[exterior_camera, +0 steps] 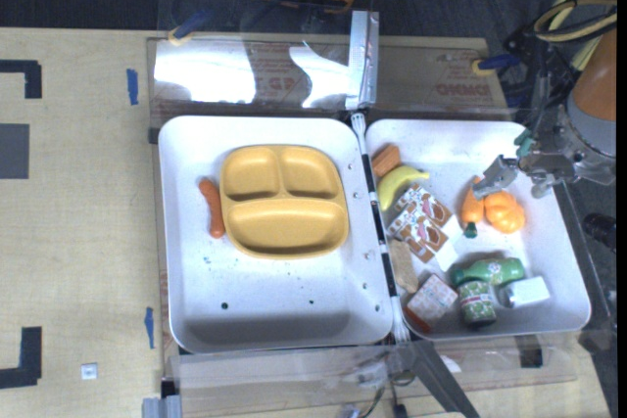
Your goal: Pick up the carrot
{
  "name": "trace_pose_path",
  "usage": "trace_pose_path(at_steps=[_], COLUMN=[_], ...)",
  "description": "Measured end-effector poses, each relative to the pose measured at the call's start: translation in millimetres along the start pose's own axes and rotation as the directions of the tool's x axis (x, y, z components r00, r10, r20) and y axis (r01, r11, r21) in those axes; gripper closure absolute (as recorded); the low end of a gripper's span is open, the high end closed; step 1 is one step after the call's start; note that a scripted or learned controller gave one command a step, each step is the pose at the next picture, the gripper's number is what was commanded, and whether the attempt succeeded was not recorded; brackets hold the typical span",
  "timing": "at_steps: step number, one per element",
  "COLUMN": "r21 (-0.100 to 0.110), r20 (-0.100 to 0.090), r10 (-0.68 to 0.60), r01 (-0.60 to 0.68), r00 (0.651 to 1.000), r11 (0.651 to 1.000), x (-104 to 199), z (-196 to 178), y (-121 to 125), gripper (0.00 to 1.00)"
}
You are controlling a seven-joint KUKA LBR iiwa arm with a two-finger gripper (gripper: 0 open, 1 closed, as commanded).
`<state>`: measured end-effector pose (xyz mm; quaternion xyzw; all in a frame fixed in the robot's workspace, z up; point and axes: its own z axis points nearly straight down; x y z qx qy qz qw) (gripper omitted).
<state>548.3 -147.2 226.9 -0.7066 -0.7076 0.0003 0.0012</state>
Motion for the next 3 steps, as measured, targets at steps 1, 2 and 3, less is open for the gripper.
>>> trace_pose_path(at_steps=[1,2,3], r21=[-0.006,-0.010,-0.003], r20=[0.003,0.004,0.001], r10=[-0.071,-0.069,0.072], r01=[0.071,0.069,-0.072], r00=[0.997,0.998,0.997], r11=[0.997,0.998,0.997], x=[-37.0,-37.4,27.7], z=[141.0,129.8,42.2], y=[24.6,25.8,55.4], gripper=[0.00,1.00,1.00])
